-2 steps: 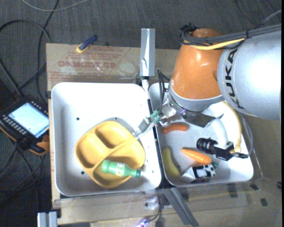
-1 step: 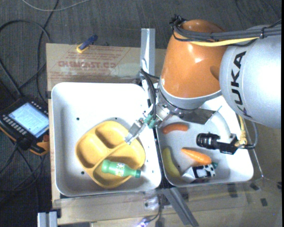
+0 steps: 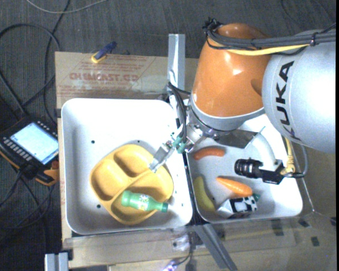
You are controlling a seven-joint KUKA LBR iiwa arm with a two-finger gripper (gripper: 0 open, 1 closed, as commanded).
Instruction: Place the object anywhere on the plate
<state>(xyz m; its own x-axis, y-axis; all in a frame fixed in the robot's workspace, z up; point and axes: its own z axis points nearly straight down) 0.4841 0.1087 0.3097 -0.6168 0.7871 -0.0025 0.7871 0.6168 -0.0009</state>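
Observation:
A yellow divided plate (image 3: 114, 174) sits in the left bin (image 3: 82, 129). A green bottle with a white label (image 3: 143, 202) lies on its side in the plate's near compartment, cap pointing right. My gripper (image 3: 159, 160) hangs over the plate's right rim, up and to the right of the bottle and apart from it. Nothing shows in the gripper. The big orange and grey arm covers the gap between the bins.
The right bin (image 3: 293, 199) holds an orange-red sausage (image 3: 208, 152), a carrot (image 3: 235, 185), a yellow-green banana-like piece (image 3: 203, 193) and a small black and white thing (image 3: 241, 205). A handheld pendant (image 3: 28, 145) lies left of the bench.

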